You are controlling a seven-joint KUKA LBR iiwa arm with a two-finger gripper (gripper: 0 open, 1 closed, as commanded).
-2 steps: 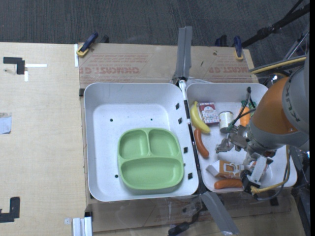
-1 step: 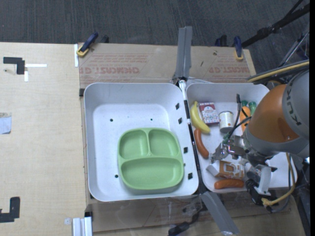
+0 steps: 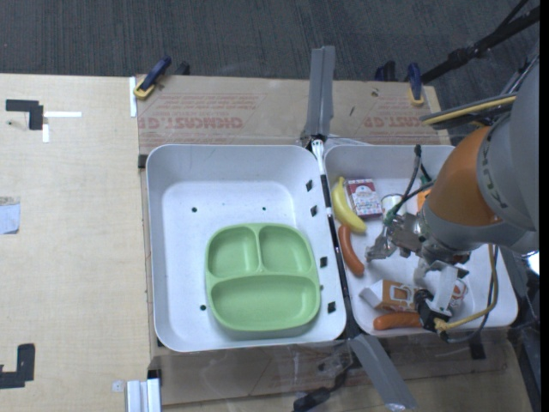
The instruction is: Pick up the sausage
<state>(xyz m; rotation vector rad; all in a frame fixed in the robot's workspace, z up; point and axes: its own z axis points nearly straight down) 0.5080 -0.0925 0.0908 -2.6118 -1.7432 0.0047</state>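
An orange-red sausage (image 3: pixel 350 251) lies lengthwise by the left wall of the right bin (image 3: pixel 506 312), just below a banana (image 3: pixel 346 206). A second, similar sausage (image 3: pixel 397 321) lies crosswise near that bin's front wall. My gripper (image 3: pixel 383 244) hangs low over the middle of the right bin, just right of the first sausage and apart from it. The grey arm with its orange band (image 3: pixel 456 191) reaches in from the right and hides the bin's right half.
A green divided plate (image 3: pixel 260 277) sits in the left bin (image 3: pixel 171 230). A red-and-white box (image 3: pixel 364 197) lies beside the banana. An orange-and-white packet (image 3: pixel 396 293) and a small tub (image 3: pixel 452 294) lie near the second sausage. Cables trail under the wrist.
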